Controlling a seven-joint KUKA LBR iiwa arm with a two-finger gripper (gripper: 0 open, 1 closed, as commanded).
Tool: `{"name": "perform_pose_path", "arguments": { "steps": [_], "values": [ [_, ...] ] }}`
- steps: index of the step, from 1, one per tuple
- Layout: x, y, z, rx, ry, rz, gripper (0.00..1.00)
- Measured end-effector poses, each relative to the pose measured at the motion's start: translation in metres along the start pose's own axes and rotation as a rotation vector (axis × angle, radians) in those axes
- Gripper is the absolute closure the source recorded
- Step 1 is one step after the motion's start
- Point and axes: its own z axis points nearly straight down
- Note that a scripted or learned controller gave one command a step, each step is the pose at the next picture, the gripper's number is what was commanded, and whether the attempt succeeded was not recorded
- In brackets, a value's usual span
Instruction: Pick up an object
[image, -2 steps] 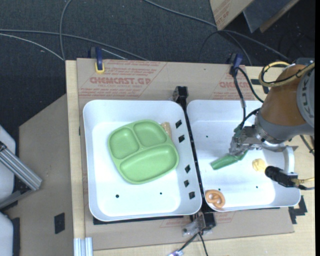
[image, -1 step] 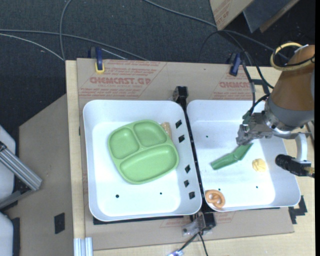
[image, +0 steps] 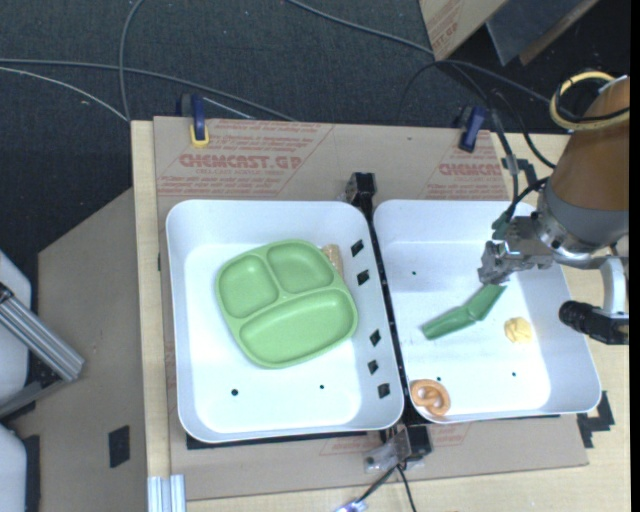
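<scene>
You have the desk (image: 250, 150) filling the middle of the frame, a pale board printed with red lettering and pinned at its top edge by two blue clamps, most likely so it cannot slide under the arm's pushes. Around it lies dark carpet crossed by loose cables, with a cardboard box at the upper right.

On the board sit two shallow white bins side by side. The left bin (image: 190, 300) carries a green divided plate (image: 288, 302), lying flat at its centre with something tan tucked against its upper right corner (too small to name).

The right bin (image: 570, 380) is where your arm (image: 590, 170) works, reaching in from the right edge. The hand (image: 497, 270) hangs over the upper middle of that bin, and the top end of a green scoop-shaped object (image: 462, 315) meets it there, the rest slanting down to the lower left. Whether it is clenched on that end, you cannot tell.

A small yellow piece (image: 517, 329) lies just right of the green object, and an orange ring (image: 431, 397) rests at the bin's lower left corner.
</scene>
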Motion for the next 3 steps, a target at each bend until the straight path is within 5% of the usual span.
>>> {"name": "perform_pose_path", "arguments": {
  "steps": [3],
  "values": [
    [0.161, -0.01, -0.002, 0.007, 0.003, -0.005, 1.0]
  ]
}}
